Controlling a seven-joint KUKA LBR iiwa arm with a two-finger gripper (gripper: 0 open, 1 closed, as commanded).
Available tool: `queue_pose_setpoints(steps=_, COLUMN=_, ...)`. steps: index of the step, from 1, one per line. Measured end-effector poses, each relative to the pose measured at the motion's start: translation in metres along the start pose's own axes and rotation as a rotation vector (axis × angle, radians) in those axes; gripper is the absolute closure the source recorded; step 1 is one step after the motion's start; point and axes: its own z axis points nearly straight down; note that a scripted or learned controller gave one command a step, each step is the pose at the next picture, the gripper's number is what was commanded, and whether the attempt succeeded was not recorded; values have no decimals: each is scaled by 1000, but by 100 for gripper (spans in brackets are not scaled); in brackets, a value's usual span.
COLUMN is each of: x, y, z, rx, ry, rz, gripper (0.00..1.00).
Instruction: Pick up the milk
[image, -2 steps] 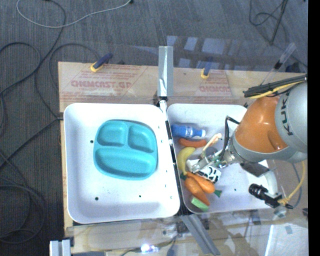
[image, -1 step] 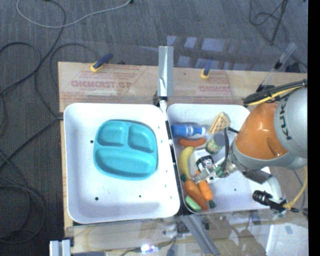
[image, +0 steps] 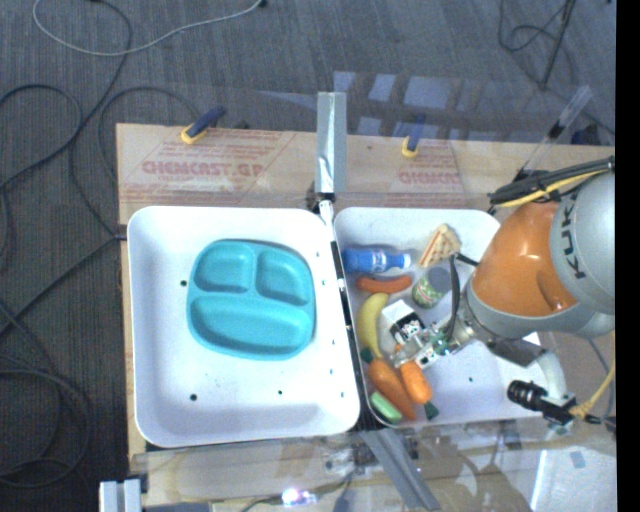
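End effector (image: 408, 338) low in right bin (image: 470, 400), wooden bench (image: 230, 165), grey carpet (image: 60, 150)

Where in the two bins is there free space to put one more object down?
Free: the left bin floor around the blue tray, and the right bin floor right of the carrots. Crowded: the right bin's left side, near the gripper.

**Arm reaching into the right bin among toy food**

You look down on two white bins. The left bin (image: 150, 400) holds a blue divided plate (image: 252, 298). In the right bin (image: 475, 395), the gripper (image: 418, 342) sits low beside a banana (image: 372, 322), just above two carrots (image: 398, 385). A blue-and-white bottle (image: 376, 261) lies near the far wall, a hot dog (image: 385, 284) just below it.
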Motion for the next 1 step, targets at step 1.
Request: queue_pose_setpoints(steps=1, x=36, y=64, z=-142, rx=25, ry=15, rz=24, gripper=100)
